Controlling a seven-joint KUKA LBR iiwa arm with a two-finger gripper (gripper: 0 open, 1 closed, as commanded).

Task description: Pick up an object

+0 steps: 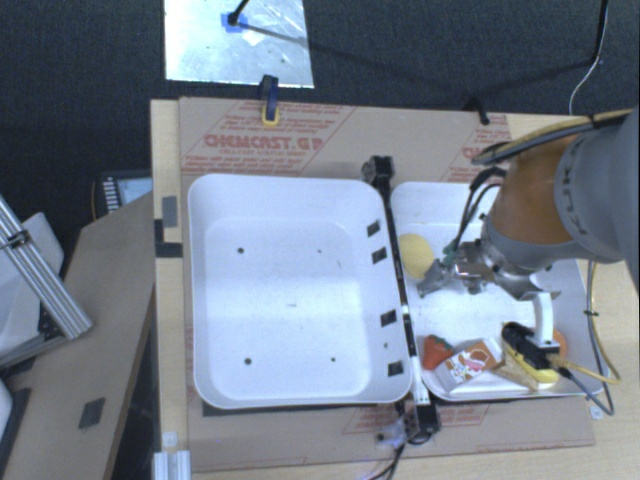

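Nearest your viewpoint stands the grey arm (600,198), its orange band (530,203) just above the wrist; it enters from the right and leans over the right bin (430,203). At its end you find the tool (445,276), set low over the left half of that bin. From this angle you cannot tell whether it is open or closed, and no object is visibly held in it. Just beside the tool, on its far-left side, lies a yellow round object (415,255), close to the bin's left wall; whether the two touch cannot be told. Moving toward the near edge of the same bin, you meet a red item (437,351) and, touching it on the right, a white-and-orange packet (468,361) lying flat along the near wall. A black divider bar (395,278) with dark clips runs between the two bins. Beyond it sits the left bin (200,268), white, with a few small dark holes in its floor. Both bins rest on a cardboard sheet (260,140) printed with red lettering, which lies on the pale worktop (165,168). A yellow-and-blue clamp (269,103) grips the sheet's far edge. Farther back, a shiny metal plate (238,28) lies on the dark floor, and an aluminium rail (40,278) crosses the left margin.
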